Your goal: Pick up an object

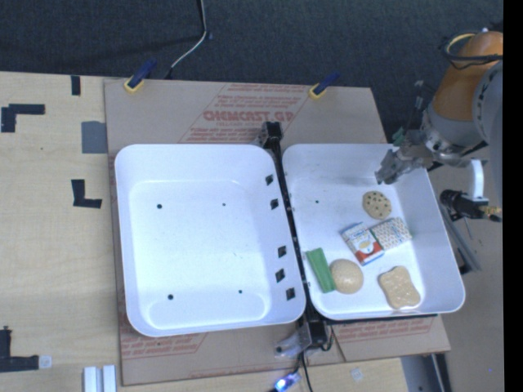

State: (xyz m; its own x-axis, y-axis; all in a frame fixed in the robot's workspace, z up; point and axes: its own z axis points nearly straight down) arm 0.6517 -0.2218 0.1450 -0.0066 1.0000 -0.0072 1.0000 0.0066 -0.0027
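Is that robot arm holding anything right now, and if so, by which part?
Nothing is seen held. The gripper hangs over the right bin's far corner, apart from the round cookie and the other items.

This looks like a robotics lab or test cell: two shallow white bins, the left bin (196, 235) and right bin (327, 178), sit side by side on a cardboard sheet (245, 113) clamped to the bench (49, 219) by blue-and-yellow clamps (140, 75); black tape marks (82, 194) dot the bench at left; a cable (196, 23) trails over dark carpet (327, 23) at the far side; an industrial arm (458, 96) with an orange band reaches in from the right.
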